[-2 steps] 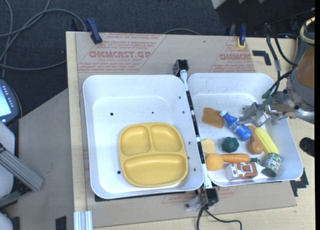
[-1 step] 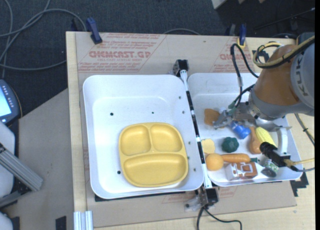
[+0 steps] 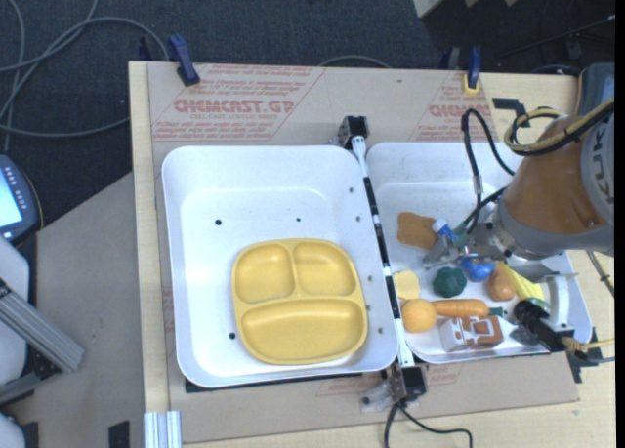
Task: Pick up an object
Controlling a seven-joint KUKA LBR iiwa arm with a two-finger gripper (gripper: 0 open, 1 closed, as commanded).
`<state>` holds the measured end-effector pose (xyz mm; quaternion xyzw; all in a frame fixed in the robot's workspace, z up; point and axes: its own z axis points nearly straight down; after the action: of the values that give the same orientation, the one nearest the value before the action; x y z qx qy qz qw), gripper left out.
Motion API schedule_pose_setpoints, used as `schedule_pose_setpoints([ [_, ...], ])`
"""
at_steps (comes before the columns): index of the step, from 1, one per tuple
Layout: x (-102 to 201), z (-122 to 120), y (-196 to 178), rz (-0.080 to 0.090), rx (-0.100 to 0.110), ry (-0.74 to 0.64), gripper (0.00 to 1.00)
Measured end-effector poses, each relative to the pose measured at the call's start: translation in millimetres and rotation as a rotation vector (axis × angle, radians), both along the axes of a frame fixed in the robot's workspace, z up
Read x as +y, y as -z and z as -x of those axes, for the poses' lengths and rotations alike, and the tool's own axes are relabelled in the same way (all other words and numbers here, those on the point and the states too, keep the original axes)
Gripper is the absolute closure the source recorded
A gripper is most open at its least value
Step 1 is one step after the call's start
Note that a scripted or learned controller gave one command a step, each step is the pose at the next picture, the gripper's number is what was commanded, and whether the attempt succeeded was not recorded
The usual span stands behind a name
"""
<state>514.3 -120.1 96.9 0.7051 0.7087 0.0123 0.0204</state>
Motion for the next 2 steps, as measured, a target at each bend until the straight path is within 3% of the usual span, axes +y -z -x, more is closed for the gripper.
schedule_pose_setpoints([
  [1,32.0,-116.2,10.8,-0.010,0.034,-0.004,0.00],
  [2,23.1,-48.0,12.1,-0.013,0.051,0.007,0.00],
])
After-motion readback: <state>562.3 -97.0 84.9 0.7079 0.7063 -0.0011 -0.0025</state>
